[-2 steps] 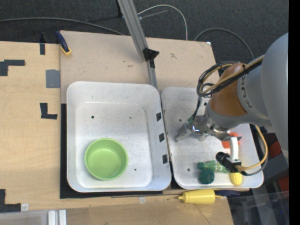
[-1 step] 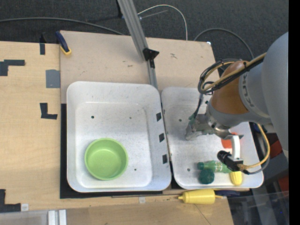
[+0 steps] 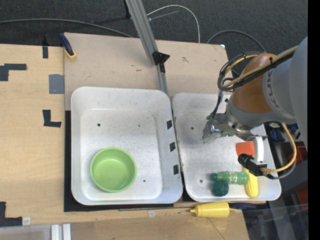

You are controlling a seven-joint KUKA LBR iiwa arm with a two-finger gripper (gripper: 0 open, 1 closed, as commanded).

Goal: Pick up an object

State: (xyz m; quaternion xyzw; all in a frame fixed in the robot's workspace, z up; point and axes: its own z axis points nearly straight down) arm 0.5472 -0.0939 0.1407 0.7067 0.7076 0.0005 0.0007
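My gripper [image 3: 212, 130] hangs over the middle of the right bin [image 3: 192, 109], below the grey arm with its orange band [image 3: 252, 86]. Nothing shows under it but bare bin floor. Toward the bin's front right lie a translucent green bottle [image 3: 230, 177], a dark green piece [image 3: 219, 188] touching it, and a yellow item [image 3: 252, 186] at its right end. An orange block [image 3: 244, 148] sits just right of the gripper, partly behind the wrist. A lime green bowl [image 3: 113, 169] rests in the front left of the left bin [image 3: 120, 99].
A yellow object [image 3: 212, 210] lies on the bench edge in front of the right bin. A metal pole [image 3: 145, 26] slants down from the top to the gap between the bins. Cables loop behind the arm.
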